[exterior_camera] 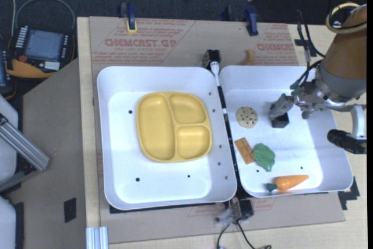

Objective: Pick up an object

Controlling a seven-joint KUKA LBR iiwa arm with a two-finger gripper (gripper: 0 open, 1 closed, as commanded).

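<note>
Yellow tray (173,125) in left bin (111,125)

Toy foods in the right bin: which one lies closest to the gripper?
The round speckled cookie, just left of the gripper. The cracker, green leaf and carrot lie farther toward the bin's front.

Two white bins: the left bin (111,125) holds a pale yellow divided tray (173,125). In the right bin (303,143) lie a tan cookie (246,116) speckled with dark chips, a brown cracker (245,150), a green leafy piece (264,156) and an orange carrot (289,182) with a green top. The gripper (281,114) is dark grey to black, on an arm (347,55) with an orange band. The bench board (175,38) is brown with red lettering; two clamps (129,14) are blue.
</note>
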